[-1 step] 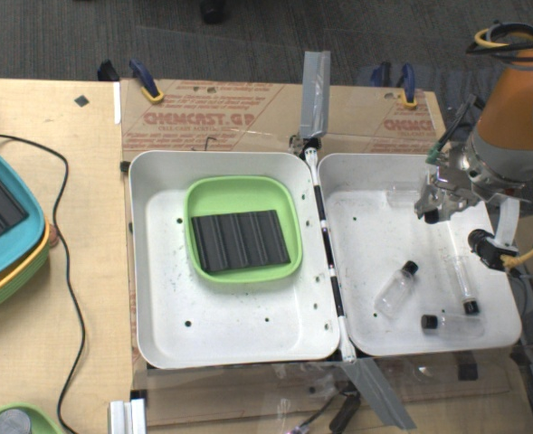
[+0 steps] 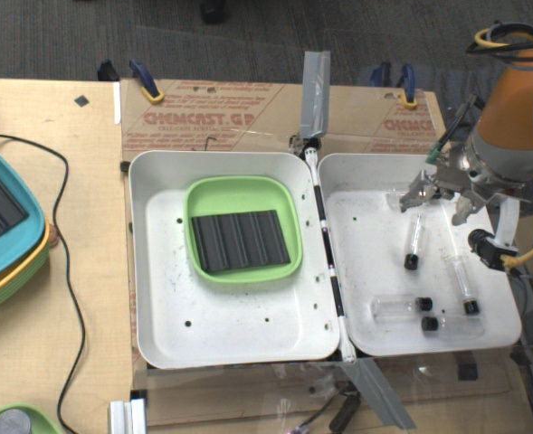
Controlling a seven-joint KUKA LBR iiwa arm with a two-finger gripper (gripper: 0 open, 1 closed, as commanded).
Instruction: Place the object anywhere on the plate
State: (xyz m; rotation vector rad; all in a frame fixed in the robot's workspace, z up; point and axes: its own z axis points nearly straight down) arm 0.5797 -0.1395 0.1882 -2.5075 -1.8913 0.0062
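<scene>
Camera view shows clear tubes with black caps lying in the right bin, spread from its centre toward five o'clock. At its one o'clock the hand hangs, fingers apart, gripping nothing. At nine o'clock sits the green plate, carrying a dark ribbed pad, inside the left bin.

camera: fixed overhead | slanted down | moderately far | both bins framed
</scene>
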